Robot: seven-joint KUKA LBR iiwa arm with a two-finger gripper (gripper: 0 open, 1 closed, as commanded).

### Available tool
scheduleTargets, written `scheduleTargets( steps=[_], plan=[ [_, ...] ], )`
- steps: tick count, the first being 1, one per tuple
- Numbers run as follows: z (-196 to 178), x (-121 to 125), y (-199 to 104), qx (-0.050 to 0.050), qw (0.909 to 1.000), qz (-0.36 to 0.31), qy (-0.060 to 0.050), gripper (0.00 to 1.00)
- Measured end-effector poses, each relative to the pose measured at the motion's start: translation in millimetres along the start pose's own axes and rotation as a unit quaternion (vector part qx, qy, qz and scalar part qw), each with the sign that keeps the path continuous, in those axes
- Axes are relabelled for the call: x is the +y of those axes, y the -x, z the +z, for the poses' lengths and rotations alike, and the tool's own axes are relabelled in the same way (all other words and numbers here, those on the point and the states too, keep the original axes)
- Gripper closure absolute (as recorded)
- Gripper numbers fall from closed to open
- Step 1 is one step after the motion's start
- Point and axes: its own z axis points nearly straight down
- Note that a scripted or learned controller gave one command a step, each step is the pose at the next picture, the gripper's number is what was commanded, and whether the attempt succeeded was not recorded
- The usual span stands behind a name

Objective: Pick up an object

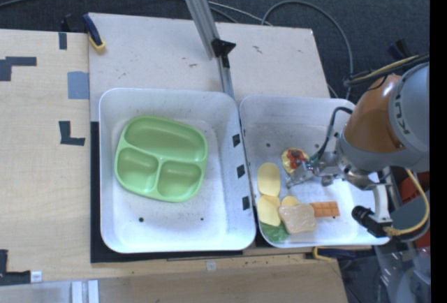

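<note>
My gripper (300, 172) is low in the right bin (279, 113), reaching in from the right under the grey and orange arm (380, 123). Its tip is right beside a small red and yellow object (294, 156), just below and right of it; I cannot tell whether they touch. Left of the tip lies a pale yellow oval piece (269, 179), with a second yellow piece (267, 209) below it. A tan toast-like slice (299, 219) and an orange stick (325, 209) lie near the bin's front edge, with a green scrap (276, 232) at the front left corner.
The left bin (112, 225) holds a green divided plate (161, 158). A metal pole (199, 1) slants in from the top to the wall between the bins. Cables (328, 22) run over the dark floor at the back right. A blue and yellow clamp (94, 33) sits at the bench's back left.
</note>
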Motion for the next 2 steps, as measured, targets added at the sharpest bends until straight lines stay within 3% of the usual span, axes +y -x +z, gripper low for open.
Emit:
scheduleTargets(
  steps=[1, 2],
  plan=[
    [-11, 0, -1, 0.001, 1.0, 0.0, -0.001, 1.0],
    [-54, 2, 3, 0.001, 1.0, 0.0, 0.001, 1.0]
  ],
)
